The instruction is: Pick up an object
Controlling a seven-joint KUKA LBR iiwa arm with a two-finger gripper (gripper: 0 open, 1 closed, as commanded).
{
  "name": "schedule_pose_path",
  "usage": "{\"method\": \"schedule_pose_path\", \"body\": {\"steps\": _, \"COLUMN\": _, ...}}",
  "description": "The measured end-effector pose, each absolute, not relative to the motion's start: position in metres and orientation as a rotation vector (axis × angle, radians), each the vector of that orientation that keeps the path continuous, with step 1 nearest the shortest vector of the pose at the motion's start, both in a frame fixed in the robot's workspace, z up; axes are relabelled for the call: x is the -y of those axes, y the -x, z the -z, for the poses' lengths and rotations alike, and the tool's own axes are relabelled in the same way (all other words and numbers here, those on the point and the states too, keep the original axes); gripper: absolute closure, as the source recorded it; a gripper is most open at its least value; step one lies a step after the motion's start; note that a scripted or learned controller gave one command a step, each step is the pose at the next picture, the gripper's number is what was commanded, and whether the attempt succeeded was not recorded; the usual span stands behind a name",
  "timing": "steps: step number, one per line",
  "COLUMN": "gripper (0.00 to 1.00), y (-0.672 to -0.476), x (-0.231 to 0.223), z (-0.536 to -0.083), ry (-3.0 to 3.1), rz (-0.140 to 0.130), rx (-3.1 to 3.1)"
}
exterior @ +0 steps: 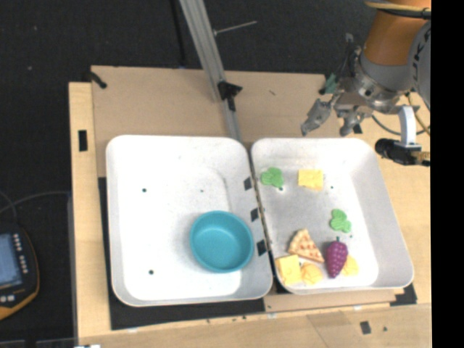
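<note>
Up by the right bin's (388, 194) far edge, gripper (332, 122) hanging with fingers spread and nothing between them, purple grapes (335, 258) near that bin's front edge beside a pizza slice (305, 246), blue bowl (221, 241) in the left bin (145, 172).

No readable text, labels, brands, numbers or signs, handheld screen (10, 261) too blurred

I see a teal bowl (221, 241) in the left white bin (145, 165); in the right bin (362, 172) a yellow block (310, 179), green leaves (272, 177), purple grapes (335, 257), on a tan table (159, 100).
</note>
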State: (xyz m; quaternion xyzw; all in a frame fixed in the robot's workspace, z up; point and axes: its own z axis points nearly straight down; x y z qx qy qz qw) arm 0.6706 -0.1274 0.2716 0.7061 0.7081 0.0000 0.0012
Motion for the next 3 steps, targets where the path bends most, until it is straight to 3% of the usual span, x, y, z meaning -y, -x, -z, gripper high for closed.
{"method": "schedule_pose_path", "body": {"steps": 1, "gripper": 0.0, "y": -0.67, "x": 0.128, "z": -0.272, "ry": -2.216, "rz": 0.002, "rx": -2.223}}
{"method": "schedule_pose_path", "body": {"steps": 3, "gripper": 0.0, "y": -0.686, "x": 0.139, "z": -0.158, "ry": -2.222, "rz": 0.006, "rx": -2.221}}
